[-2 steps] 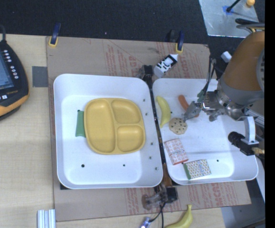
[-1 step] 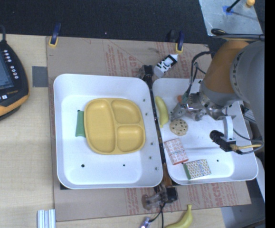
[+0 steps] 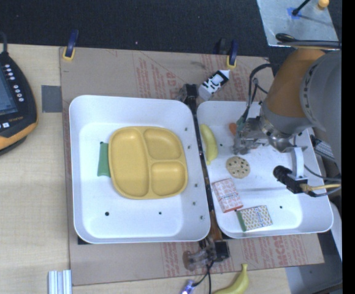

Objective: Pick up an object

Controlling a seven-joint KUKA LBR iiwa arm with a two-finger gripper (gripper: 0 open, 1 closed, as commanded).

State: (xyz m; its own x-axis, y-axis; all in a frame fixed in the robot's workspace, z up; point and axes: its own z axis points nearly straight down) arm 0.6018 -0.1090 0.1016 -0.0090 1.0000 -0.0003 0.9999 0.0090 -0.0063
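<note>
I observed the hand low inside the right bin, just above the round cookie; I could not tell its opening or whether it gripped anything. Relative to that cookie, a yellow piece lay left, a red-patterned packet below, and a green-edged packet lower still.

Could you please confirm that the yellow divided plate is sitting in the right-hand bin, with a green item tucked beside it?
Not quite: the camera view shows the yellow divided plate in the left-hand bin, not the right-hand one. The green item is indeed tucked beside it.
</note>
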